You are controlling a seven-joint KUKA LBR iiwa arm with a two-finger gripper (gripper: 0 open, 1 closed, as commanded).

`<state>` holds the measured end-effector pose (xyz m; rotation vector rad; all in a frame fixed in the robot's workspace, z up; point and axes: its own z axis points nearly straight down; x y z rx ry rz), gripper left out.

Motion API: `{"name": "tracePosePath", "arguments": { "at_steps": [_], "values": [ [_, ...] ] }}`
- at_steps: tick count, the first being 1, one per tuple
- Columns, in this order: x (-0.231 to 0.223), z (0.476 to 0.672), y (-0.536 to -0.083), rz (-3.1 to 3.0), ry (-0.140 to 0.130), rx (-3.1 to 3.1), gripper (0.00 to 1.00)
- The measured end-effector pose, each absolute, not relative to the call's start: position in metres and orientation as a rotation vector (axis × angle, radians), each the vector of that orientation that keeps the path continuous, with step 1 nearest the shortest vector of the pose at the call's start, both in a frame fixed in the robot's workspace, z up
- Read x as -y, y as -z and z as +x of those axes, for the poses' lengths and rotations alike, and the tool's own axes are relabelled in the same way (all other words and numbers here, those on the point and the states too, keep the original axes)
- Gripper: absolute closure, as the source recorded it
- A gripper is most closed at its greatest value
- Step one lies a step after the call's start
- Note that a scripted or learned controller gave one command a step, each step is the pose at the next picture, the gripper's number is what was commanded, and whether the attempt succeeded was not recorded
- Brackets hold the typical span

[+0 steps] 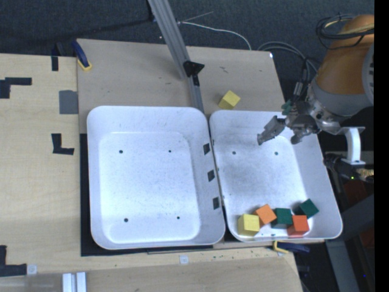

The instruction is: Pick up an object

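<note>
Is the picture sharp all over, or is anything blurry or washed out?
In the camera view the whole image is a little soft; the gripper looks smeared, the white bins are bright with faint grey speckling, and the coloured blocks stay distinct.

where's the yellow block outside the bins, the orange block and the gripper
yellow block outside the bins point(230, 99), camera view, its top face
orange block point(265, 213), camera view, its top face
gripper point(280, 135), camera view, between its fingertips

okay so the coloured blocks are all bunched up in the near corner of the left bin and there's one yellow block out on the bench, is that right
Not quite: the camera view shows the coloured blocks bunched in the near corner of the right bin, not the left. One yellow block does lie on the bench.
</note>
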<state>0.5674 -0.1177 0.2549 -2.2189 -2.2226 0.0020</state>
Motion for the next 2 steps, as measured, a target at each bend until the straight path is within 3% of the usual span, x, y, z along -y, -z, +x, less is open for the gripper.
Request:
{"name": "tracePosePath", "arguments": {
  "at_steps": [1,2],
  "values": [
    [0.119,0.537,-0.276,-2.221,-0.001,2.220,0.00],
    [0.046,0.545,-0.213,-2.208,-0.005,2.224,0.00]
  ]
}}
